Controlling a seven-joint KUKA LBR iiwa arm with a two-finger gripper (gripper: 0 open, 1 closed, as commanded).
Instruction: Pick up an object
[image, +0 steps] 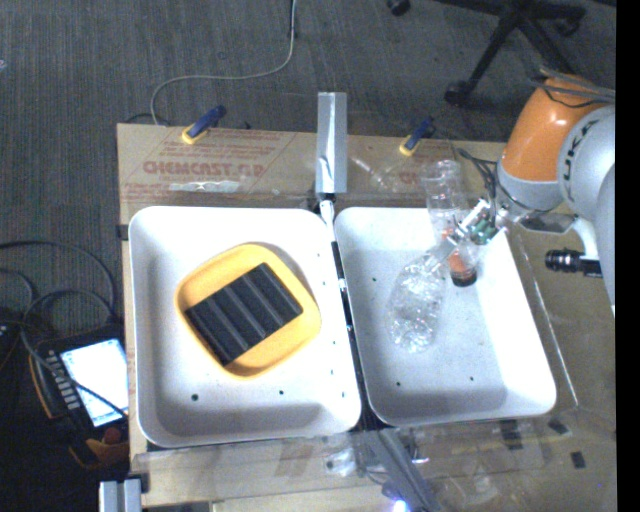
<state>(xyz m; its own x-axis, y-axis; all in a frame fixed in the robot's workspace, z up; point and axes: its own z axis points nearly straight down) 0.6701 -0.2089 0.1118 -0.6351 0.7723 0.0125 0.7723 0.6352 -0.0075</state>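
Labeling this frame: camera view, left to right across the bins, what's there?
Left bin → yellow tray with black ribbed insert → right bin → crumpled clear plastic bottle → gripper → orange band on the arm.

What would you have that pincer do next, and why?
Probably lower a little and shut. The pincer hangs over the upper part of the right bin, right at the neck end of the clear plastic bottle lying there. The bottle looks like the nearest thing to grab; the yellow and black tray lies in the left bin.
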